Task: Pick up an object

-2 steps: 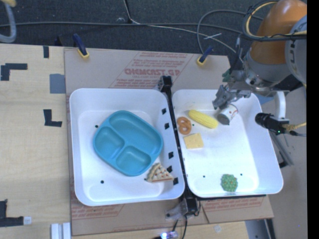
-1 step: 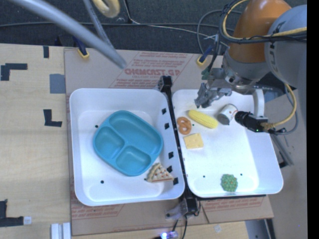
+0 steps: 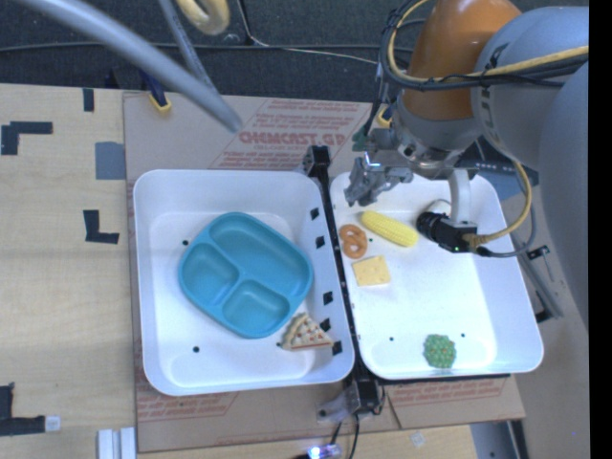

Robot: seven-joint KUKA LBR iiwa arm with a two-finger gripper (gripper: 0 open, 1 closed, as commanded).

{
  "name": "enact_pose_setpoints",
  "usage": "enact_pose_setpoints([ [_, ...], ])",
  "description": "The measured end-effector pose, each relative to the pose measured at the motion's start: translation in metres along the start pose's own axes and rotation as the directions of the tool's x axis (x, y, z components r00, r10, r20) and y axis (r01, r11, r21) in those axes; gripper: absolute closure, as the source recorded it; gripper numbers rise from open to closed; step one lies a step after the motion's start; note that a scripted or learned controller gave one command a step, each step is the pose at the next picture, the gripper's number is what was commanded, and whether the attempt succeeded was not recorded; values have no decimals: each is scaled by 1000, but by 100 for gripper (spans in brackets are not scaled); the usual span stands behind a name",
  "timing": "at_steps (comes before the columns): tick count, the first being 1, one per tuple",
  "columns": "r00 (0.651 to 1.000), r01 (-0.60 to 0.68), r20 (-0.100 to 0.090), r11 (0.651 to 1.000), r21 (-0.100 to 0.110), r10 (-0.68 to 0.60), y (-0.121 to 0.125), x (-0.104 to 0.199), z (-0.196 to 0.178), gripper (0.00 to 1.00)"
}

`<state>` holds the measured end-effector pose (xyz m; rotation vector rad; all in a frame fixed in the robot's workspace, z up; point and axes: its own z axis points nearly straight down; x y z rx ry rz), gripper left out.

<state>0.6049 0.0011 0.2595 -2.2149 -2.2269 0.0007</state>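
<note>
My gripper hangs over the far left corner of the right bin, just above and left of a yellow corn cob. A pretzel lies just below the gripper, near the divider. A yellow cheese square sits under the pretzel. A green broccoli piece rests near the right bin's front edge. In the left bin lies a blue sectioned plate, with a pizza slice at its lower right. Nothing shows between the gripper's fingers.
The grey arm with its orange band fills the upper right, above the right bin's far side. A black cable connector hangs beside the corn. Black clips run along the divider between the bins. Cardboard lies under both bins.
</note>
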Motion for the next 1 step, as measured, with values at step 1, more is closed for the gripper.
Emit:
enact_pose_setpoints([
  [1,1000,2,-1,1000,1,-2,5,63,12,100],
])
